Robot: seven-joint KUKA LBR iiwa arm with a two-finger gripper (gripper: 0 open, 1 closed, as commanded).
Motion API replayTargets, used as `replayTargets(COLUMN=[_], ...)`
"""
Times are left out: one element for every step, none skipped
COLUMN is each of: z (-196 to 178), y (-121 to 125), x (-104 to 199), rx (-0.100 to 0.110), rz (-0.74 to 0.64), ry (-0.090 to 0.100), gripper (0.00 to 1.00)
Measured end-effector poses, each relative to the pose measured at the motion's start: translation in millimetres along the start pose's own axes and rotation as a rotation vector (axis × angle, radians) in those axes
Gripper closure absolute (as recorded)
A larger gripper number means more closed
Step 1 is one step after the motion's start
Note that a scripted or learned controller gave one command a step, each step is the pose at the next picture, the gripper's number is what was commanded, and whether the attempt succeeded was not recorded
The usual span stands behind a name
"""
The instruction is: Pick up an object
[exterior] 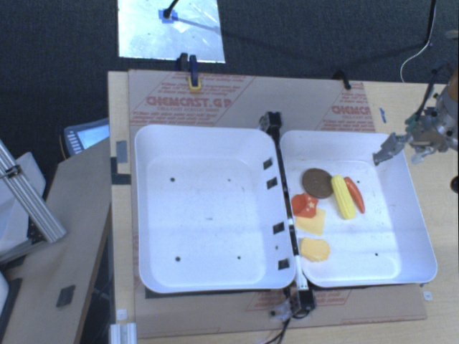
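Note:
Several toy foods lie in the left half of the right bin point(387, 249): a brown disc point(317, 183), a yellow corn cob point(343, 197), a red-orange pepper point(355, 194) touching the cob, a red piece point(305, 205), a pale yellow wedge point(312, 223) and an orange-yellow lump point(315, 249). My gripper point(398, 158) hangs over the bin's upper right corner, up and to the right of the corn. Its fingers are spread open with nothing between them.
The left bin point(208, 213) sits beside the right one, joined by a black clip strip point(281, 199). Both rest on a cardboard sheet point(215, 99). A foil square point(171, 20) lies beyond the bench.

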State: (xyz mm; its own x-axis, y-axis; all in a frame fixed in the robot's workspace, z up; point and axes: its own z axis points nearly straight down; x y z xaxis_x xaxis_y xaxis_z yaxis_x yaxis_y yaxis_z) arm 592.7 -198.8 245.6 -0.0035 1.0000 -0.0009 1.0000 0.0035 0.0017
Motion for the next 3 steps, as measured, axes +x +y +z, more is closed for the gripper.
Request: replayTargets(z=[148.8, 35.1, 30.8], y=[67.1, 63.8, 62.9], x=[29.0, 57.0, 55.3], rx=[0.004, -0.011, -0.006], rz=[-0.005, -0.004, -0.006], ry=[0.003, 0.000, -0.001], gripper=[0.00, 0.00, 1.00])
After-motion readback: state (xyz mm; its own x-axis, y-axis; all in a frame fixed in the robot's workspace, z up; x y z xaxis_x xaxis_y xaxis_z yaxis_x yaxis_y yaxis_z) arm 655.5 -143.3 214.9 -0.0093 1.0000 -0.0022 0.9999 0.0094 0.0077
